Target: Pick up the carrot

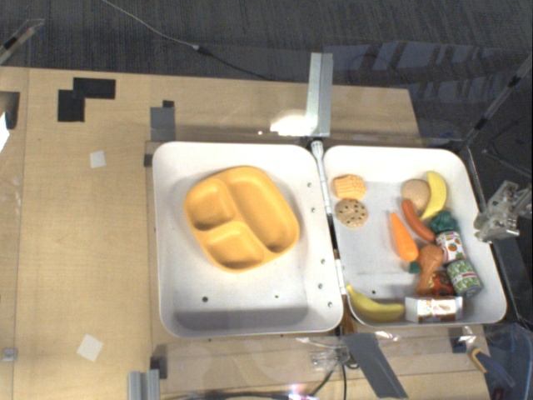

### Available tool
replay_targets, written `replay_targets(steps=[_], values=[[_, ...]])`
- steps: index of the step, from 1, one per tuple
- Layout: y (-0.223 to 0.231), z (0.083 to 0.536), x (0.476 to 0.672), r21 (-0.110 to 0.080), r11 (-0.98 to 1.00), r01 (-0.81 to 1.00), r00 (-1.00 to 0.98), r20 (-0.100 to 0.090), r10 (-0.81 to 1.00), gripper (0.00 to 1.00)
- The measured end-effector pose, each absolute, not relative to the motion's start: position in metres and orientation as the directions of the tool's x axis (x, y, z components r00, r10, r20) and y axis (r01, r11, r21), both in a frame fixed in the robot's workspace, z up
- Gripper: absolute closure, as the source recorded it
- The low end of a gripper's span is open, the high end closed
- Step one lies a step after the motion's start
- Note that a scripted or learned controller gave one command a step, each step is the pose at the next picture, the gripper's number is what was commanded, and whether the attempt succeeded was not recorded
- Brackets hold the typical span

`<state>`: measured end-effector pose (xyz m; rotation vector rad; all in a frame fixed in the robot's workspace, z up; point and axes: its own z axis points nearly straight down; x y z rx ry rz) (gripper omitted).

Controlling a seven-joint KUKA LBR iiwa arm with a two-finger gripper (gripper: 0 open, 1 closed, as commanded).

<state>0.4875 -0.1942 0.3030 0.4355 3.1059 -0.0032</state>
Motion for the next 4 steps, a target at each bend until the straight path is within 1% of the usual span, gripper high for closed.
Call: replay_targets(steps=[1,2,3,4], values=[[-0.206,0.266,0.489,-0.002,1.000,-0.012,-1.000,-0.008,-0.012,1.00],[-0.205,0.263,0.496,-0.005,0.968,-0.252,-0.968,-0.010,-0.252,1.00],[-0.205,0.278,0.512,-0.006,0.902,-0.433,-0.901,-0.009,-0.433,1.00],[-0.205,0.264,0.545,-0.007,0.691,-0.723,-0.691,-0.006,-0.723,1.00]])
